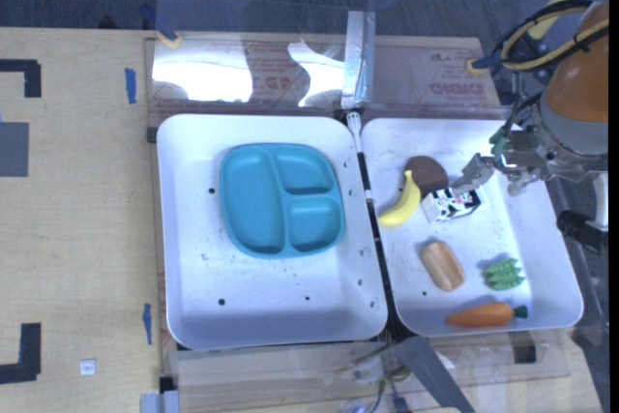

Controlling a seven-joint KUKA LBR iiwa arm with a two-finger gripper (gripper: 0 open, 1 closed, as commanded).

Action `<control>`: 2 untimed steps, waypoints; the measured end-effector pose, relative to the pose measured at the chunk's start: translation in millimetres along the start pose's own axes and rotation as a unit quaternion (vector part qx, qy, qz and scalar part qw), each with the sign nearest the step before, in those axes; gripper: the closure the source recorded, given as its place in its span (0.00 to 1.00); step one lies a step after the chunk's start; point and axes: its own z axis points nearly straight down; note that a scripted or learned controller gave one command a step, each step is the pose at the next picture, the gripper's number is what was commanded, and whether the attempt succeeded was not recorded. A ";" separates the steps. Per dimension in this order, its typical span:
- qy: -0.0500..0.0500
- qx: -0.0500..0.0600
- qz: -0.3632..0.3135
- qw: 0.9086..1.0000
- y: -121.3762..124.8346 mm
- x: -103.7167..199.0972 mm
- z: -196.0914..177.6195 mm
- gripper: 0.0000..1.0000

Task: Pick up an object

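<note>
While the arm reaches in from the right, the overhead camera shows this:

Camera view, left bin (184, 237): holds a blue divided plate (282, 198), lying flat near the bin's middle.

Camera view, right bin (551, 256): holds a banana (403, 204), a brown round piece (427, 173), a bread roll (442, 265), a green leafy piece (503, 274) and a carrot (482, 313).

Banana: near the bin's left wall, touching the lower left of the brown round piece.

Bread roll: mid-bin, below the banana, apart from it.

Green leafy piece: right of the bread roll, just above the carrot.

Carrot: along the near rim, lying flat, green end to the right.

Gripper (455, 200): low over the upper middle of the right bin, just right of the brown round piece and the banana.

Tool state: cannot tell whether it is spread or closed; nothing is seen between its tips.
</note>
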 end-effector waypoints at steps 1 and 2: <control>-0.005 -0.009 -0.091 0.996 47.1 -4.9 92.0 0.00; 0.000 -0.006 -0.051 0.999 101.1 63.8 22.1 0.00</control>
